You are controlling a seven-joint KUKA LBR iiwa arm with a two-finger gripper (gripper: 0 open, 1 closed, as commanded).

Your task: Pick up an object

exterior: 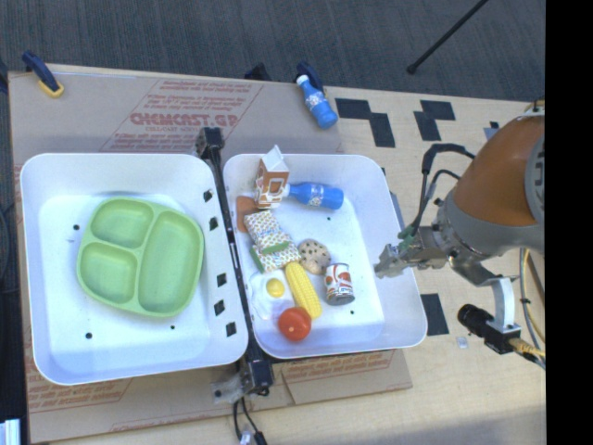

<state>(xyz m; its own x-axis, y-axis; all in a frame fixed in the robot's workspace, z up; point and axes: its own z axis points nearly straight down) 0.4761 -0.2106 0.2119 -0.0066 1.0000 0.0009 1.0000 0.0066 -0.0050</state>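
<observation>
Picking has not begun: the gripper (pixel 387 263) sits at the right rim of the right bin (pixel 371 170), above the wall rather than over the toys, and nothing lies in it. Whether it is open or closed cannot be told from this view; the tip is small and blurred against the bin wall.

Candidate objects lie in a cluster in the left and middle of the right bin. Nearest is the small can (pixel 338 283) with a red label, lying just left of the gripper with bare bin floor between. Touching or just beside the can are the cookie (pixel 313 253) and the corn cob (pixel 302 288). Further left sit the fried egg (pixel 272 288) and the tomato (pixel 294 324); toward the far wall lie the blue bottle (pixel 317 195) and the small carton (pixel 271 181). The left bin (pixel 37 276) holds a green divided plate (pixel 141 257).

Assessment: the can is the most accessible target, having free space on its right side. A sound approach would bring the arm left until centred above it, then descend straight. The can's round body may roll or slip if caught off centre, and the adjoining corn cob leaves little room on the left. The blue bottle stands more apart and offers an alternative.
</observation>
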